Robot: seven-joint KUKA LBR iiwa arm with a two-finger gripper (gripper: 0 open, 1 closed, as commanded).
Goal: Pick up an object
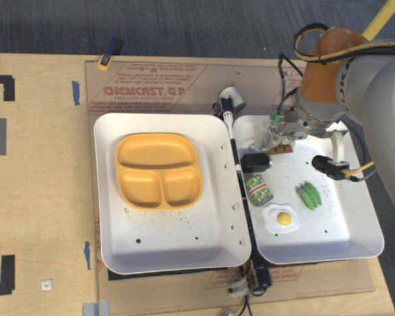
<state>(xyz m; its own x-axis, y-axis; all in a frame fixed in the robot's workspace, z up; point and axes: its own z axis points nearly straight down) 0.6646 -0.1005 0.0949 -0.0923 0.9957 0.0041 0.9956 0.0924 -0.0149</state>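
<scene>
My gripper (280,137) reaches down into the back left part of the right bin (355,239), below the orange band of the arm. A small brown thing (282,149) lies right under its tip, and I cannot make out whether it is held. Just in front of it, by the bin's left wall, lies a black block (255,161). A green and white can (258,190) rests on its side nearer the front, with a fried egg toy (280,218) in front of that. A green pea pod (309,195) lies to the right of the can.
The left bin (112,242) holds a yellow divided plate (159,170). A small white and black device (230,101) sits behind the wall between the bins. A blue and yellow clip (109,52) lies on the bench at the back left.
</scene>
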